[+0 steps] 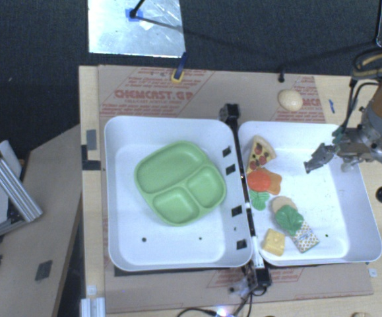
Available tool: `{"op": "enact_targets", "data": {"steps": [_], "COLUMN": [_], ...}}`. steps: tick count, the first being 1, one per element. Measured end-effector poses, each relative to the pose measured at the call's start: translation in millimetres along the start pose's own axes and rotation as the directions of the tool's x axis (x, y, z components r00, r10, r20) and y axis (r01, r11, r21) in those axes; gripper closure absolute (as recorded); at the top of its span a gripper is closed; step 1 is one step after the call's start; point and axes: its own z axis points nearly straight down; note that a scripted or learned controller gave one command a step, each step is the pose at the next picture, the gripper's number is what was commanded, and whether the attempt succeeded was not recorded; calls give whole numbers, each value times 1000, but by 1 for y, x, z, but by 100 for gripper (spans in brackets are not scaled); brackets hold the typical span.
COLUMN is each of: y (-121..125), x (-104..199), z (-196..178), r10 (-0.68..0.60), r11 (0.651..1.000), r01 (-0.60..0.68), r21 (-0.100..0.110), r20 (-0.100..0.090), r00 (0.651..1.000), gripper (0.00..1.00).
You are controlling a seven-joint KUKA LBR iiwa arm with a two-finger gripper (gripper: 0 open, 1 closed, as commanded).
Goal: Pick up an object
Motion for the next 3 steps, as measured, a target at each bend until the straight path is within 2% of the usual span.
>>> {"op": "enact_targets", "data": {"steps": [1, 2, 3], "y": [2, -6, 2], "x": [0, -2, -5], "z": [-6, 51, 110], "r10": [-3, 0, 0], "r11": [1000, 1000, 1000], "r01": [3, 0, 0], "r21": [-12, -8, -9], "r20": [2, 1, 1], "r00": [1000, 1000, 1000], "gripper": [0, 0, 0]}}
